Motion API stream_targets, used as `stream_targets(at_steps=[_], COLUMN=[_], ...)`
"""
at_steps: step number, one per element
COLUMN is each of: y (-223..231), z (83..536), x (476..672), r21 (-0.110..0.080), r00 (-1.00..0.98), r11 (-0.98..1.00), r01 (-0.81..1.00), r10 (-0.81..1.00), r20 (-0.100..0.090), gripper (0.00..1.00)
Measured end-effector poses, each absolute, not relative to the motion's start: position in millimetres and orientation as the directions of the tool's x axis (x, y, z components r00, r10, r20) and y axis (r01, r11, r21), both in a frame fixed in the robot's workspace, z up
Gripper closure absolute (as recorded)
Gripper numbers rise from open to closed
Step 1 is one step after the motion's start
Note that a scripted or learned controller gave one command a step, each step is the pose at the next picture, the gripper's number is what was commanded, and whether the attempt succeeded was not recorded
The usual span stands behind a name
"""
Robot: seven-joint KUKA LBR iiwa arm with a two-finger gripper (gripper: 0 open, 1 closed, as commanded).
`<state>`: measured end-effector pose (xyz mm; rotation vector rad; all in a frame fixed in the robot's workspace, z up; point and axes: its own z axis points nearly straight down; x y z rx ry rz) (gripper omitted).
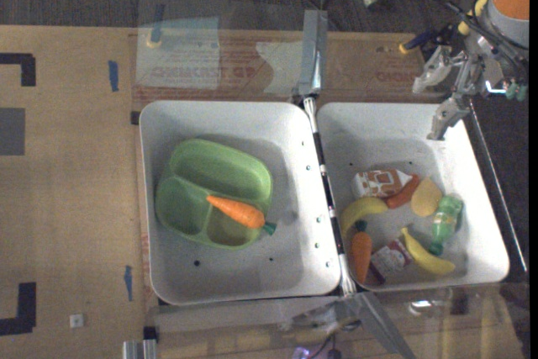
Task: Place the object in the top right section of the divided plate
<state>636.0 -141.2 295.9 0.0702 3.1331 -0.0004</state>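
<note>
- Two white bins are sitting side by side on the bench (67, 206), and the left bin (286, 130) is holding a green divided plate (220, 168).
- One carrot (238, 212) is lying across the plate's lower right section, its leafy end poking over the plate's rim toward the right bin (479, 206).
- Nothing else is resting on the plate.
- Several toy foods are crowding the right bin: a second carrot (361, 255), two bananas (363, 211) (427, 256), a small carton (382, 182), a green bottle (445, 219), a sausage (403, 192) and a yellow chip (426, 197).
- One gripper (445, 115) is hovering over the right bin's upper right corner, well apart from the plate, carrying nothing; I cannot tell how wide its fingers are standing.
</note>
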Motion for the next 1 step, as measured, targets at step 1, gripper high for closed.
stream_targets(at_steps=[1], y=[-152.3], z=[418.5], x=[633.9], r21=[0.001], r00=[-0.947], r11=[0.947], r01=[0.321], r10=[0.321], r20=[-0.012], gripper=[0.00])
